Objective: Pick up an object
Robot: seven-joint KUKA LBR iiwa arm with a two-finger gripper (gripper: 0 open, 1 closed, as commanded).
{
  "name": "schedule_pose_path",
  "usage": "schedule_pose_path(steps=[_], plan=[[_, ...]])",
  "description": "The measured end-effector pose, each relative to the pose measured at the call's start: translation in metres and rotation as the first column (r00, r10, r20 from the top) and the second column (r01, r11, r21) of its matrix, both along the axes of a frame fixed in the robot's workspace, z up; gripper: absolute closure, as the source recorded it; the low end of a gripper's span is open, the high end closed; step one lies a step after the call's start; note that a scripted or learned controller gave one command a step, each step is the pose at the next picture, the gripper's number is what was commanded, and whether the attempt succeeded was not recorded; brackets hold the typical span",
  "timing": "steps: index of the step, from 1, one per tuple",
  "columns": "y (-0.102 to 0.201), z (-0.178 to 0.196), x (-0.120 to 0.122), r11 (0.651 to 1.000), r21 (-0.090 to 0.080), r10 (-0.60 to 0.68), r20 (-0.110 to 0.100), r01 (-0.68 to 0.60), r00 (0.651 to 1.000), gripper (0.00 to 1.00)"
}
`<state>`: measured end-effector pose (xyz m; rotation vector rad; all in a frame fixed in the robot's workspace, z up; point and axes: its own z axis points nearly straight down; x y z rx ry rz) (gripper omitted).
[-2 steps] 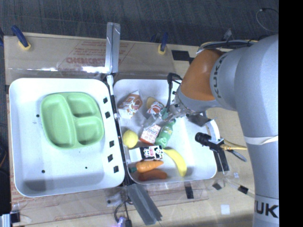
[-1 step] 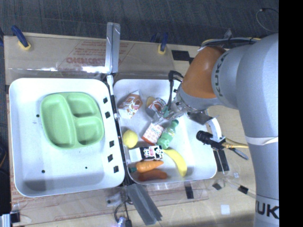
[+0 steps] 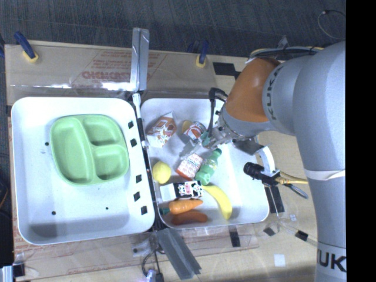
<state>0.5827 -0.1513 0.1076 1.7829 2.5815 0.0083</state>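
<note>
White plastic bins sit side by side; we see a green divided tray (image 3: 89, 147) in the left bin (image 3: 23, 175). We find the gripper (image 3: 210, 138) low in the right bin (image 3: 249, 207), among a green bottle (image 3: 208, 165), a red-labelled bottle (image 3: 189, 164) and a can (image 3: 194, 130). We cannot tell its opening or any hold. Nearer lie a lemon (image 3: 161, 171), banana (image 3: 220, 200) and carrot (image 3: 185, 205).

Bulky grey arm (image 3: 311, 93), orange wrist band (image 3: 251, 93), black KUKA lettering.
</note>
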Motion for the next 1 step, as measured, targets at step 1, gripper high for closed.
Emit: schedule_pose_path(steps=[1], plan=[[-0.0484, 0.0102, 0.0373, 1.000, -0.002, 0.013, -0.005, -0.013, 1.000, 0.00]])
